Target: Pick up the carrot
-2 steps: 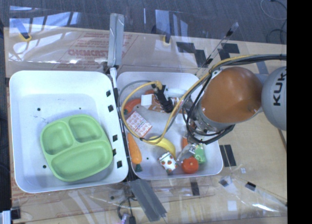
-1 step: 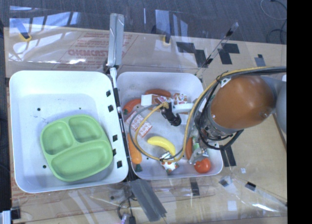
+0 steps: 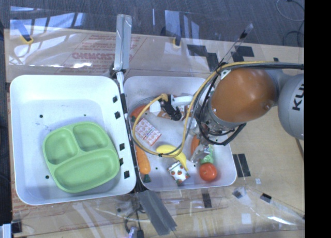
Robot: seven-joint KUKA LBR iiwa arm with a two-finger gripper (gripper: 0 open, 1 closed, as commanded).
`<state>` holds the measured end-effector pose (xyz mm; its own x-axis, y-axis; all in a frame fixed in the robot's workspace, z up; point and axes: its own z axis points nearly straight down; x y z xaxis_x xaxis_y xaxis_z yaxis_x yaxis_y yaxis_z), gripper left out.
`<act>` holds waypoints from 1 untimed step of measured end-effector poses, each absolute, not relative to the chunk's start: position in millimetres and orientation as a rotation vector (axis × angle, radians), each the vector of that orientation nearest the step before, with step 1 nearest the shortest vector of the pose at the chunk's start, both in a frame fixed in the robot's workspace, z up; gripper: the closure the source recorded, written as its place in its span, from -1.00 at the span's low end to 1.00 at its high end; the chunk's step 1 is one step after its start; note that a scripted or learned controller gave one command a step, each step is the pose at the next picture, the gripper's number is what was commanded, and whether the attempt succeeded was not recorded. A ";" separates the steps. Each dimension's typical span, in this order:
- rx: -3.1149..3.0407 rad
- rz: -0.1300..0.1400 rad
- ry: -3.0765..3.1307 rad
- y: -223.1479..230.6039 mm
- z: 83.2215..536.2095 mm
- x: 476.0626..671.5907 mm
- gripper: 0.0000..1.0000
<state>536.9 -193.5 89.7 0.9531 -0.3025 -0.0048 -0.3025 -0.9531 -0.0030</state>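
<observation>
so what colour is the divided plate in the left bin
Light green; the divided plate shows plainly in the camera view.

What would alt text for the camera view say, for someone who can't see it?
The grey arm reaches from the right over the right bin, which holds a carrot by its left wall, a banana and a tomato. The left bin holds a green divided plate.

Two white bins [image 3: 31,89] sit on a tan desk [image 3: 269,149]. A lime-green tray [image 3: 80,157] lies in the left bin. The right bin holds an orange carrot [image 3: 143,162], a yellow banana [image 3: 173,151], a red tomato [image 3: 208,172] and a red-and-white checked box [image 3: 147,132]. The arm [image 3: 243,97] shows an orange band and grey casing.
</observation>
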 end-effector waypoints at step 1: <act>-3.117 0.006 0.352 -207.0 108.3 495.2 -1.00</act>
